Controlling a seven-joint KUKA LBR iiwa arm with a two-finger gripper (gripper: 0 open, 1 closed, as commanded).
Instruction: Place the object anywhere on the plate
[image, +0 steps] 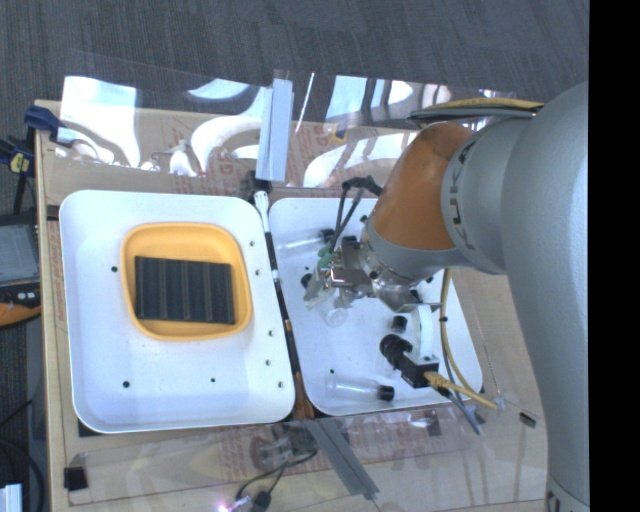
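Observation:
A yellow plate (186, 246) with a dark ridged insert lies in the left white bin (100, 380). My gripper (322, 283) is low over the upper left part of the right white bin (300, 225), well to the right of the plate. A small clear object (336, 318) lies on the bin floor just below the gripper; whether it touches the gripper is unclear. A clear tube with a black cap (358, 386) lies near the right bin's front edge, apart from the gripper.
The raised rims between the two bins (278, 310) run between the gripper and the plate. The grey arm with its orange band (430, 200) covers the right bin's upper right. A clear panel stands along the back of the bench.

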